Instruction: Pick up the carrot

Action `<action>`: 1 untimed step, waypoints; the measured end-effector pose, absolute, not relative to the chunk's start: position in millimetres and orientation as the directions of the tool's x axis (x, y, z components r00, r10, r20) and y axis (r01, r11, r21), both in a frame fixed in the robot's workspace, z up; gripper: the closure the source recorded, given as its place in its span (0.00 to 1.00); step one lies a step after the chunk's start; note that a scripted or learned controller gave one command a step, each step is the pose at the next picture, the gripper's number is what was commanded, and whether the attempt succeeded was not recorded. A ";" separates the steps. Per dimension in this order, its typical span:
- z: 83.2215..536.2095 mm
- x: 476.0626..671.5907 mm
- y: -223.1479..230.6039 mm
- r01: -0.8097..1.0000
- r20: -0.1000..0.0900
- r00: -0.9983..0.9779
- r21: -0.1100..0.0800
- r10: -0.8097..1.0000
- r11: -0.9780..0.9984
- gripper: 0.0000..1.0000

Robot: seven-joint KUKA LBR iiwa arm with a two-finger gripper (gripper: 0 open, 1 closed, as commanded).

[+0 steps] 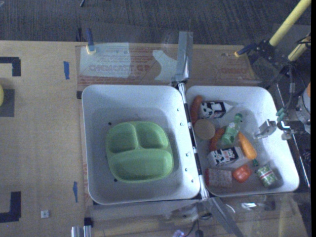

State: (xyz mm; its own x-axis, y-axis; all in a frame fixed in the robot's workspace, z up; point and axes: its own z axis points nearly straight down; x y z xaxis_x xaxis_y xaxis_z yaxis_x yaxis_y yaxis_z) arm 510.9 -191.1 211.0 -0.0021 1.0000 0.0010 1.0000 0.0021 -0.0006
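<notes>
The carrot (247,146) is a short orange piece lying at a slant in the right bin (284,169), just right of a green bottle (231,131). My gripper (265,129) hangs over the right side of that bin, a little above and to the right of the carrot, apart from it. Nothing shows in the gripper. The arm comes in from the right edge.
Around the carrot lie two cow-print milk cartons (213,109) (224,157), a sausage (196,107), a round brown disc (204,129), a red tomato-like piece (241,173), a small can (267,176) and a reddish packet (219,177). The left bin (94,102) holds a green divided plate (139,151).
</notes>
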 end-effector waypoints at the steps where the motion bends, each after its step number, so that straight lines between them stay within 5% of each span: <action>1: 319.4 485.5 -171.6 0.997 -0.001 -0.076 0.002 0.997 0.076 0.00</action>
